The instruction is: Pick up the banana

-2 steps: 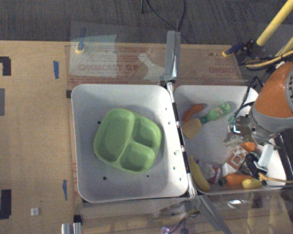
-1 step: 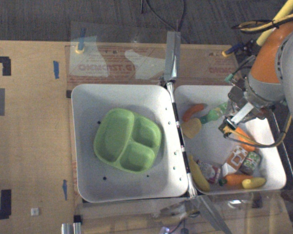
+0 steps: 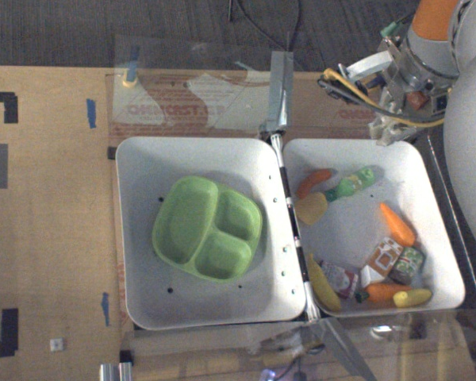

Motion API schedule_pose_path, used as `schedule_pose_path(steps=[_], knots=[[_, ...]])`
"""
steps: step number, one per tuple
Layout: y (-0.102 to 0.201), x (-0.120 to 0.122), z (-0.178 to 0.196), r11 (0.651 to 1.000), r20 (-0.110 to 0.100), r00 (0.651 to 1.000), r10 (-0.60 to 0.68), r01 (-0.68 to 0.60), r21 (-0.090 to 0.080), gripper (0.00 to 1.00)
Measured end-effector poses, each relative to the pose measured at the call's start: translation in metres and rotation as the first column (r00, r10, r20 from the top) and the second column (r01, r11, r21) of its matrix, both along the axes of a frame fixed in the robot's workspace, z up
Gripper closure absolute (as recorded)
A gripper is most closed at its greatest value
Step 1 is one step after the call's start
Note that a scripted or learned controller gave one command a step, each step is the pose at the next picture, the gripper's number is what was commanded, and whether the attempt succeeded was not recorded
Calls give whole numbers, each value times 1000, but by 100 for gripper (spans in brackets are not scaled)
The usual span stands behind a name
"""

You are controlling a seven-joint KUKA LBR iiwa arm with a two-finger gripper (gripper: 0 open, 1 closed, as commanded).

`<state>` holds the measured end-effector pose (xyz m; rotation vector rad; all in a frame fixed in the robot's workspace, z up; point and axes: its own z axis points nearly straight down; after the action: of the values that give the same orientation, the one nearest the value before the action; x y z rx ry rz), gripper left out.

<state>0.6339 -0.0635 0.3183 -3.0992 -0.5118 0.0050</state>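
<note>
Camera view | banana flat at front-left corner of right bin, against divider wall, snack packet just beside | arm above bin's back edge, well apart; jaws state can't tell | risk: wall blocks jaws, or grabs packet instead

The grey arm with its orange band runs out of the picture at the top and right edges, and its two-finger gripper is too cluttered with cables to make out. The small printed packets in the right white bin are too blurred to identify. The yellow curved banana lies partly tucked against the bin's left wall.
</note>
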Motion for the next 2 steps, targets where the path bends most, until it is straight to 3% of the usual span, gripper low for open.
schedule_pose_path(steps=[1,2], knots=[[27,-23,44,992,3,992,-128,128,0,100],[37,-24,82,998,3,998,-66,66,0,100]])
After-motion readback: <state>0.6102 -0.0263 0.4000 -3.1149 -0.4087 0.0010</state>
